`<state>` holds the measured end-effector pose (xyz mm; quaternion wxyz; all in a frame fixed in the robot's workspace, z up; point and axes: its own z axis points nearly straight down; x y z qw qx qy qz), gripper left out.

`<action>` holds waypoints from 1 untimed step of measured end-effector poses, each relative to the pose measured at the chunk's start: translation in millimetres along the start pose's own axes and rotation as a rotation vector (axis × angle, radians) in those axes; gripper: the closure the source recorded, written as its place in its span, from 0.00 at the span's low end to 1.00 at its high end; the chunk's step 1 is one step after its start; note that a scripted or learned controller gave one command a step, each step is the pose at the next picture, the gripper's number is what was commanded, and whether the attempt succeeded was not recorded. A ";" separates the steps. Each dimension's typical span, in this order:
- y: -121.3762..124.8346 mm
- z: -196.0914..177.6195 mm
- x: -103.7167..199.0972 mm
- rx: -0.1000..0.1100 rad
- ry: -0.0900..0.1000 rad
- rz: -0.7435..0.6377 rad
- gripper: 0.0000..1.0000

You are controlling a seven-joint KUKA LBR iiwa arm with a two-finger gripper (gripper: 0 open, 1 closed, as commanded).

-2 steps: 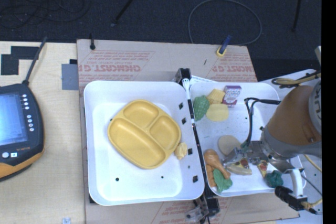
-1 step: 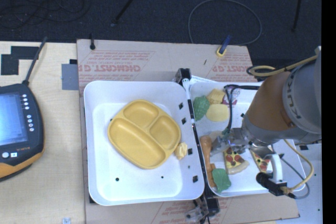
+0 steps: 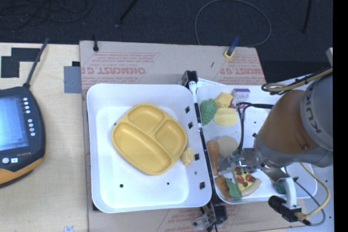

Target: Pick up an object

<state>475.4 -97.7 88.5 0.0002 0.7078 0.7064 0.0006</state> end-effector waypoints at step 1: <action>57.1 -0.5 6.4 0.000 -0.006 -0.001 0.00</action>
